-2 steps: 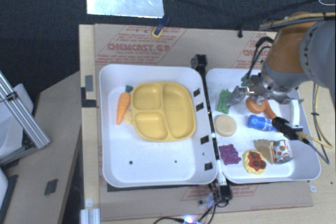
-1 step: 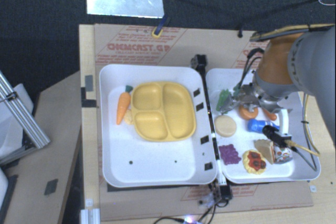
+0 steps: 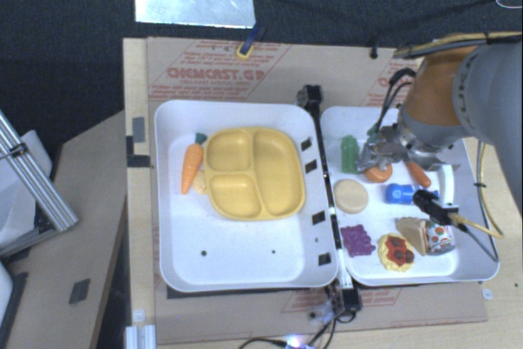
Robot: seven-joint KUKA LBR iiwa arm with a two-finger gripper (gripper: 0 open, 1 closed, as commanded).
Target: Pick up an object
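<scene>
The divided plate (image 3: 252, 173) lay in the left bin (image 3: 176, 257), with a toy carrot (image 3: 191, 166) touching its left side. Right of the plate, in the right bin (image 3: 474, 266), a cookie (image 3: 351, 195) lay nearest, a grape bunch (image 3: 357, 239) and pizza slice (image 3: 397, 252) in front of it.

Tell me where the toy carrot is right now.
The toy carrot lies in the left bin, beside the left edge of the yellow divided plate.
</scene>
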